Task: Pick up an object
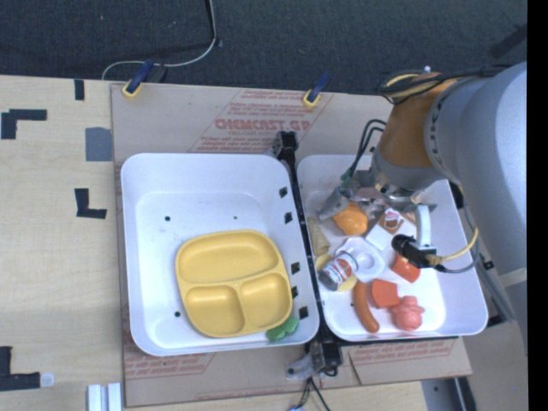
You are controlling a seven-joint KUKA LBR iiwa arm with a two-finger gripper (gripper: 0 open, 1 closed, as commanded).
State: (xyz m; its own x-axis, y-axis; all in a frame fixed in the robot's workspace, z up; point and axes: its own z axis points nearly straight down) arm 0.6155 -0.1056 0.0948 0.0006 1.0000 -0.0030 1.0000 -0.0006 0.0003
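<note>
Left shallow white bin (145, 229): one yellow three-compartment plastic tray (233, 281) mid-floor, one green piece (282, 330) at near right corner, open floor along far wall. Right white bin (467, 315): crowded. Round orange plastic fruit (350, 221) near far left corner, directly beneath two-finger gripper (360, 202); finger spread indiscernible.

You have two white bins side by side: the left bin (145, 229) and the right bin (462, 311), on a cardboard sheet (231, 122) (red print) over the wooden bench (51, 255). Two clamps, yellow (133, 86) and blue (315, 90), grip its far edge. A white cable (201, 24) crosses the dark floor (342, 15).
</note>
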